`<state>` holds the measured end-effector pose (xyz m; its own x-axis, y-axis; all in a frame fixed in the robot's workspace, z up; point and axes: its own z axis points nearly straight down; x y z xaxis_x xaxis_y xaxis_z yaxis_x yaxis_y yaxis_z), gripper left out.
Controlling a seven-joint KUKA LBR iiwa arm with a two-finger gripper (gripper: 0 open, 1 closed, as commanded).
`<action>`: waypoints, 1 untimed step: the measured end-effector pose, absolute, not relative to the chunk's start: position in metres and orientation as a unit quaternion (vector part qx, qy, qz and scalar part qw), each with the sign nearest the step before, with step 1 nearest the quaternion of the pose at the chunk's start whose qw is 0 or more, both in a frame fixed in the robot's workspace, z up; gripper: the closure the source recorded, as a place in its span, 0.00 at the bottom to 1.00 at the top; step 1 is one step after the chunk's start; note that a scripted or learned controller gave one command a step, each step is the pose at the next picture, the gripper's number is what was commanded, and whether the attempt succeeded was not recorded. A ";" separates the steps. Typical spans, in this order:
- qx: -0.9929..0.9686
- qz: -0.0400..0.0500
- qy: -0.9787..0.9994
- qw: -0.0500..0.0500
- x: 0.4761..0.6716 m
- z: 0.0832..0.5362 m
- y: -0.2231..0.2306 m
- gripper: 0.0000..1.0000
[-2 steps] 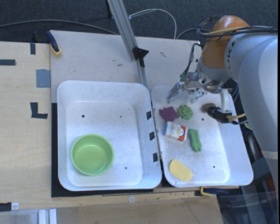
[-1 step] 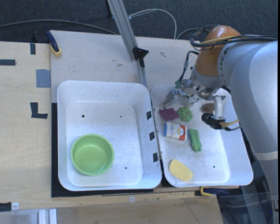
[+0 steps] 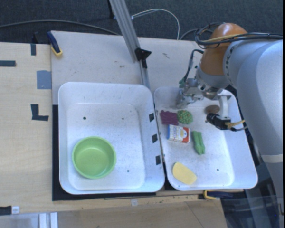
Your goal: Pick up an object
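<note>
KUKA arm (image 3: 256, 80) comes in from the right, orange band (image 3: 223, 34) above the wrist, gripper (image 3: 185, 99) low over the far end of the right bin (image 3: 237, 175), near its far-left corner. Jaw state: cannot tell, the tips blur into the white bin floor and nothing shows between them. Candidate objects all sit in the right bin: purple piece (image 3: 168, 117) and green bumpy ball (image 3: 185, 116) side by side just below the gripper, apart from it; small white box with red and orange print (image 3: 178, 134) right under those two; green elongated piece (image 3: 198, 143) just beside the box on its right; yellow wedge-shaped piece (image 3: 184, 173) near the front edge, well apart from the rest. A brownish object (image 3: 212, 109) lies by the wrist hardware, too small to identify. Left bin (image 3: 104, 91) holds a green bowl (image 3: 93, 157), upright, in its near-left corner. A metal pole (image 3: 128, 27) slants across the bench behind the bins.
</note>
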<state>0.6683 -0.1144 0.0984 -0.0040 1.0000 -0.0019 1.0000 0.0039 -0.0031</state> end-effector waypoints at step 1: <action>-0.707 -0.002 -0.708 -0.002 0.671 0.162 -0.118 1.00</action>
<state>0.6713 -0.1179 0.1617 -0.0014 1.0000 -0.0010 1.0000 0.0014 0.0057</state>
